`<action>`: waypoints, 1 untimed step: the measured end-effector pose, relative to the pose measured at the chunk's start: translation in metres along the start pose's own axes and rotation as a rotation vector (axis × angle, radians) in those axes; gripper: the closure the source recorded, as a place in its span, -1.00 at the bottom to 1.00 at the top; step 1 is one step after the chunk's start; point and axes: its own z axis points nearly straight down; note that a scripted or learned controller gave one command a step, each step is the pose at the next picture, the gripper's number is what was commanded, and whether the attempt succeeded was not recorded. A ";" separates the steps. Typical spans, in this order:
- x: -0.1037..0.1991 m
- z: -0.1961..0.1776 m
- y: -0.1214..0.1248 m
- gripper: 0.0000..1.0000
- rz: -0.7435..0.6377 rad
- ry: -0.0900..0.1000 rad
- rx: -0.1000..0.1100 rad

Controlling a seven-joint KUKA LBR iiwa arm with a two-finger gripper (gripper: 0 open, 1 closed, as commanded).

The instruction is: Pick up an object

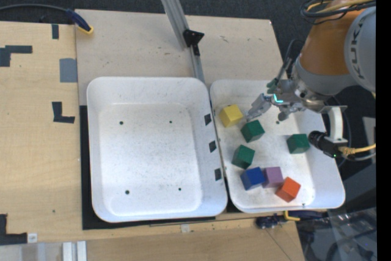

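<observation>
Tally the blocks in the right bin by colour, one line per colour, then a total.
Green blocks: 3
Yellow block: 1
Blue block: 1
Purple block: 1
Orange block: 1
Total: 7, all in the right bin.

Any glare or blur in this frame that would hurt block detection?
Camera view: even, soft light; the white bins read bright but keep their speckle. Blocks stay sharp, like the yellow block. The gripper looks slightly smeared, with a cyan glint.
</observation>
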 end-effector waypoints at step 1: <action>0.000 -0.002 0.001 -1.00 -0.001 -0.001 -0.004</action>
